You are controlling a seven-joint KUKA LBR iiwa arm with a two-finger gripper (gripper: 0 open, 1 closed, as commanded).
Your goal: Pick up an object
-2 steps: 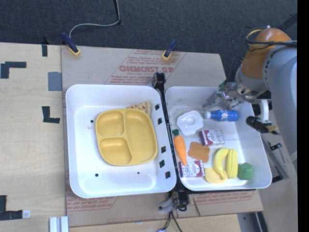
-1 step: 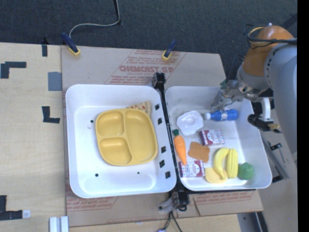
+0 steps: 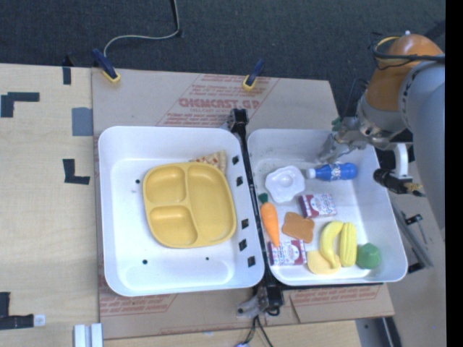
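My gripper (image 3: 335,151) hangs low over the back of the right bin (image 3: 394,226), just above a blue and white bottle (image 3: 334,171) that lies on its side. Left of the bottle sits a white cup-like piece (image 3: 284,183). Toward the front lie an orange carrot (image 3: 269,223), a maroon packet (image 3: 317,206), a brown slab (image 3: 298,227), a red and white packet (image 3: 286,253), yellow bananas (image 3: 337,246) and a green item (image 3: 368,256). Nothing is visibly held.
The left bin (image 3: 116,215) holds a yellow divided plate (image 3: 189,203) with a tan patterned piece (image 3: 211,159) behind it. Black clips (image 3: 246,226) run along the wall between the bins. The grey arm with its orange band (image 3: 405,53) comes in from the upper right.
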